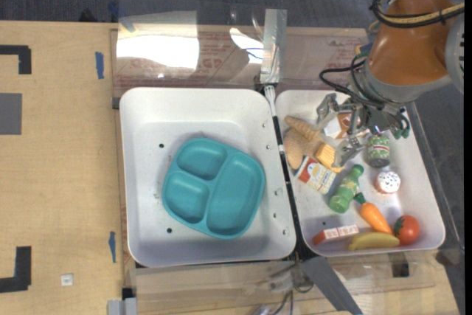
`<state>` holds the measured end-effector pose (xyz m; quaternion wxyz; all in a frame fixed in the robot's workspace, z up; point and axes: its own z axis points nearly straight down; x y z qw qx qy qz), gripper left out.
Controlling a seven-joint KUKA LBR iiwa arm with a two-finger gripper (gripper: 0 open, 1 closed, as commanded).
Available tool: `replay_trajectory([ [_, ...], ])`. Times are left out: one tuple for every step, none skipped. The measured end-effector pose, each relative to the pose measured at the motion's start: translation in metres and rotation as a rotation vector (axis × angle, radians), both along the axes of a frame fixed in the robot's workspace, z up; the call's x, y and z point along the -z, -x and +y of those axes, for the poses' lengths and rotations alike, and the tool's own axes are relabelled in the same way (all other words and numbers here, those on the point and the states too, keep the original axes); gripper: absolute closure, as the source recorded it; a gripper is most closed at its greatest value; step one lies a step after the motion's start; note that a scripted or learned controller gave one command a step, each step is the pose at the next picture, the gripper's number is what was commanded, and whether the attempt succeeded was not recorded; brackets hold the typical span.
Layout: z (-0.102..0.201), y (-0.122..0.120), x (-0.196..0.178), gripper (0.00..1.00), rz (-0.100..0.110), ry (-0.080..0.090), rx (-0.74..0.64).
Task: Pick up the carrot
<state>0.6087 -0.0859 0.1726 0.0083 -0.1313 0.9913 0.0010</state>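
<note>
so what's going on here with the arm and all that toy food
A grey and orange robot arm reaches over the right bin, its gripper low among the toy food at the bin's far end. The carrot it is meant to pick up lies untouched nearer the front, beside a green bottle and a tomato. The left bin holds a teal divided plate.

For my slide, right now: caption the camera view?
Gripper hovers over the toy-filled right bin; carrot lies near its front.

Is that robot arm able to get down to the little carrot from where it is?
Probably yes. The carrot lies uncovered in the right bin, nothing on top of it, though the green bottle and tomato sit close. The gripper hangs over the bin's far end.
</note>
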Motion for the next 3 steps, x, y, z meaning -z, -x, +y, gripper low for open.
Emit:
replay_trajectory([
  [-0.02,-0.007,0.067,0.0,-0.006,0.004,0.052],
  [-0.018,-0.005,0.072,0.0,-0.011,0.011,0.078],
  [-0.013,0.024,0.072,0.0,-0.021,0.009,-0.034],
])
